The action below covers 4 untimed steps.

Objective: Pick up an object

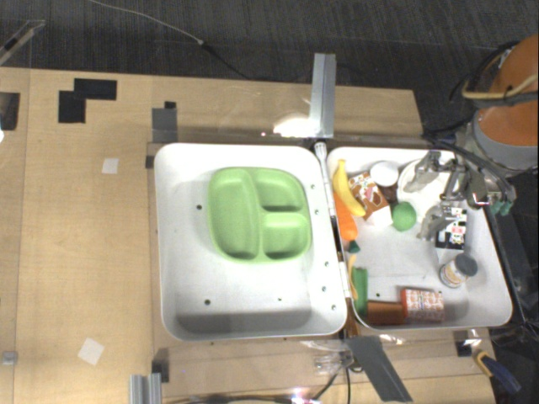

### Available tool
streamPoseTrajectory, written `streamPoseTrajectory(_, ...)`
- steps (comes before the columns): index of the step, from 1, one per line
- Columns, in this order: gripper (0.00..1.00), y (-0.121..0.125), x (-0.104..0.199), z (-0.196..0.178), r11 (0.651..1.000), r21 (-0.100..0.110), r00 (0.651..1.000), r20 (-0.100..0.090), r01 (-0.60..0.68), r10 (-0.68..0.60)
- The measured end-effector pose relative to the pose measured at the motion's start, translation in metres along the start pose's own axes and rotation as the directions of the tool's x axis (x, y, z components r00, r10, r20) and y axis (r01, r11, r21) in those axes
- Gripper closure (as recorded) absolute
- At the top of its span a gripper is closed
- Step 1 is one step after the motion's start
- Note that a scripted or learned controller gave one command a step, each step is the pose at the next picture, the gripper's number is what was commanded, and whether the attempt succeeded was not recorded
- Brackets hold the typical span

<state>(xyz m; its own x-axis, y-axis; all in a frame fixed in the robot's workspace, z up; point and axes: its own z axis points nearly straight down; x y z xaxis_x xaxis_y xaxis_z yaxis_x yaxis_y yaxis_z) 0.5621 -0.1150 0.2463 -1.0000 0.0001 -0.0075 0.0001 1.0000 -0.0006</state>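
Observation:
My gripper hangs over the upper right part of the right bin, at the end of the grey arm with its orange band. Directly under it lies a small black-and-white box; whether the gripper touches the box is unclear. A green ball rests just left of the gripper. Further left are a yellow banana, an orange carrot, a brown packet and a white round lid. A grey round can sits below the gripper.
A red-labelled bottle lies along the right bin's front wall, with a green item beside it. The left bin holds a green divided plate. A metal post stands behind the bins.

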Motion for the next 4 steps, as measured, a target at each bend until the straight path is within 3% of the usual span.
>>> streamPoseTrajectory(1,0.00,0.033,-0.026,0.096,1.000,-0.003,1.000,-0.006,0.028,-0.028)
streamPoseTrajectory(2,0.00,0.007,0.063,0.151,0.999,0.000,0.999,0.001,0.049,-0.049)
streamPoseTrajectory(3,0.00,0.003,-0.038,0.156,1.000,0.000,1.000,0.008,-0.009,0.009)
streamPoseTrajectory(4,0.00,0.027,-0.048,0.157,0.994,0.000,0.994,0.009,-0.113,0.113)
